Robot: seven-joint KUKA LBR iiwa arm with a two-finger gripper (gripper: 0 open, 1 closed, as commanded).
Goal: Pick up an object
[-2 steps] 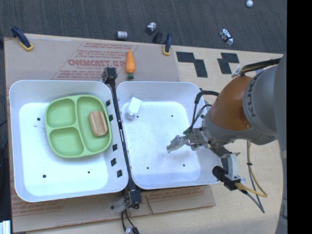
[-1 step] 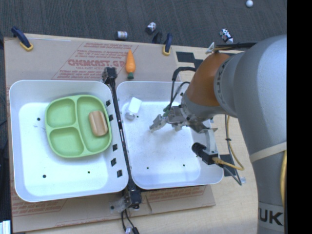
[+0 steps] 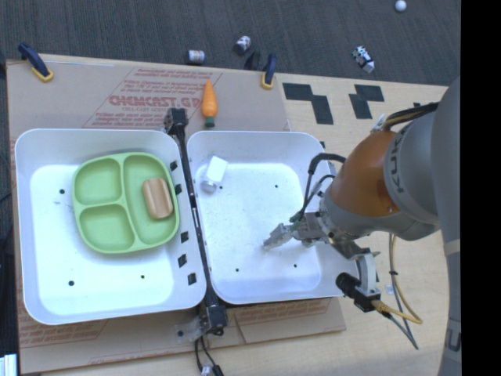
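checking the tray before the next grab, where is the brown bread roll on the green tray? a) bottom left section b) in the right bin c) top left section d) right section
d: the bread roll lies in the right-hand section of the green tray, which sits in the left bin; the gripper is over the right bin.

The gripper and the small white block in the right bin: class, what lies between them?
Bare white bin floor lies between the gripper and the white block, in the camera view.
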